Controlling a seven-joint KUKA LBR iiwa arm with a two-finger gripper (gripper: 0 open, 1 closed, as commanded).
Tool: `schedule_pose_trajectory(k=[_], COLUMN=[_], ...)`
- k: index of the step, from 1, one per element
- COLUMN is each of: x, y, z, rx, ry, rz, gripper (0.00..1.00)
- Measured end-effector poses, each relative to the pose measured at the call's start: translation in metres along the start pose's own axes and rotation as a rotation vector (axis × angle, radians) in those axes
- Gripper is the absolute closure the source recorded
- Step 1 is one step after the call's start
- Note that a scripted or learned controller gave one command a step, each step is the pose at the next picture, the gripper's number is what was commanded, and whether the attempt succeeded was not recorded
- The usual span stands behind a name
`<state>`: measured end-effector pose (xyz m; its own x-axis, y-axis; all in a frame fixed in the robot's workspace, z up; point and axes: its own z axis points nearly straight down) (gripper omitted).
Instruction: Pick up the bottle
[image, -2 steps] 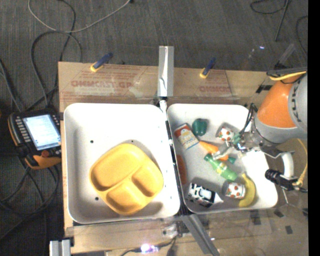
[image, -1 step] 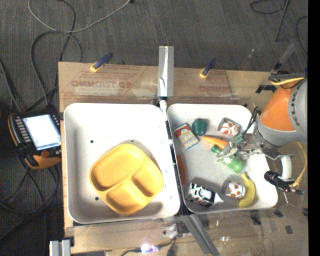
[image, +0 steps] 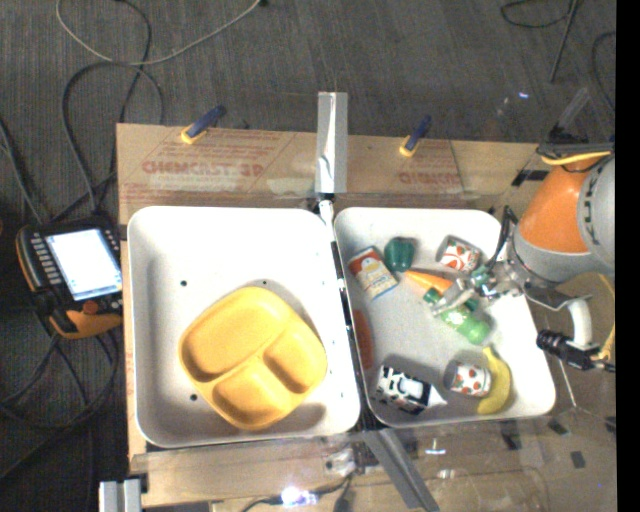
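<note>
A small green bottle (image: 472, 324) lies on its side in the right bin (image: 520, 400), near the bin's right wall. My gripper (image: 468, 288) hangs just above and slightly left of it, reaching in from the right under the orange band of the arm (image: 560, 220). The gripper's metal parts overlap the bottle's upper end, and I cannot make out whether anything sits between them. A second bottle-like item with a white and orange label (image: 372, 272) lies at the upper left of the same bin.
The right bin also holds a dark green object (image: 401, 252), a carrot (image: 428, 279), two small cans (image: 458, 255) (image: 466, 377), a banana (image: 496, 381) and a black-and-white item (image: 402, 388). A yellow divided plate (image: 255, 355) rests in the left bin (image: 160, 250).
</note>
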<state>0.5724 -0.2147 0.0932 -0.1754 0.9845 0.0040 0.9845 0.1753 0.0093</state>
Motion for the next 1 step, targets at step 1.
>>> schedule_pose_trajectory(k=[1], x=[-0.0017], y=[0.0006], z=[-0.0077], rx=[-0.004], ry=[-0.009], rz=[-0.001], gripper=[1.00])
